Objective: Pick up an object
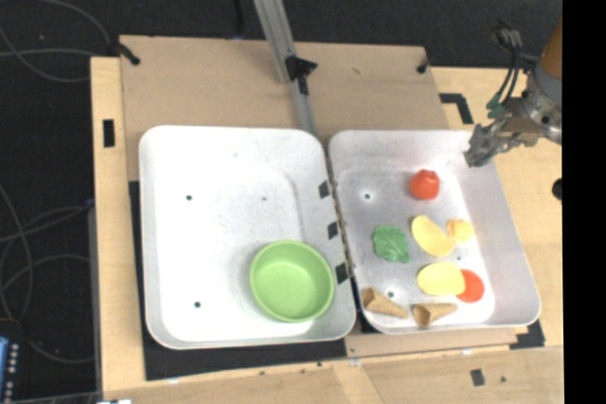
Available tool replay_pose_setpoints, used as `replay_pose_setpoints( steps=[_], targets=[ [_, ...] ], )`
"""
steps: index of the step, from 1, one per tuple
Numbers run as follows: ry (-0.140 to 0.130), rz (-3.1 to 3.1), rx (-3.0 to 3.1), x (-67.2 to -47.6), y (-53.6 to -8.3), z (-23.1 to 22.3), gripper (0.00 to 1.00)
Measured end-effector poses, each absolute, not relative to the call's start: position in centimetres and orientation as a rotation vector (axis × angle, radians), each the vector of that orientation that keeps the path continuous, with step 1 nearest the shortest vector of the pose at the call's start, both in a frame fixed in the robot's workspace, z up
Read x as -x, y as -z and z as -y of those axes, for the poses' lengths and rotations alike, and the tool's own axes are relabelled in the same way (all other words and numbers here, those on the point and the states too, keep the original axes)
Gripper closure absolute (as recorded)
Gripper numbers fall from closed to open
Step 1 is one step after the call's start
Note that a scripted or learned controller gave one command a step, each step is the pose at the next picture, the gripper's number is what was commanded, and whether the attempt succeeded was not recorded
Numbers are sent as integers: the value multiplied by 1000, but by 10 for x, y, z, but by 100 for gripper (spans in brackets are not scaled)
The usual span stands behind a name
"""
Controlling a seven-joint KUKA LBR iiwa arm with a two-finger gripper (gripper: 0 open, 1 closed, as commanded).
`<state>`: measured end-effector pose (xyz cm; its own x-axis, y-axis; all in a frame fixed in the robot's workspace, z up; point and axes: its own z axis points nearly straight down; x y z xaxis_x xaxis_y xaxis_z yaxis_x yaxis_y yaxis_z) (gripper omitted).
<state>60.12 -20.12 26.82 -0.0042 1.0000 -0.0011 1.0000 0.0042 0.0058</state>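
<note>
Bench (218, 90): 2 bins, 1 green bowl (292, 280).

No readable text, labels, numbers — none on bins, bench or objects.

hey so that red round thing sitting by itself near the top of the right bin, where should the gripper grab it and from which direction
Take the red round piece across its middle, coming straight down from above. It looks compact and rounded, so most finger directions should suit. It sits apart from the yellow pieces below, with bare bin floor around it, leaving room for fingers either side. The gripper hangs near the right bin's upper right corner, so the reach is probably short.
</note>
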Motion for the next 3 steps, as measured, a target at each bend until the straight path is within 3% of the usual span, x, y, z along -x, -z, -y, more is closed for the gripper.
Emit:
replay_pose_setpoints(
  steps=[3],
  targets=[
    [0, -2229, -2214, -599, -245, 31, 100]
  ],
)
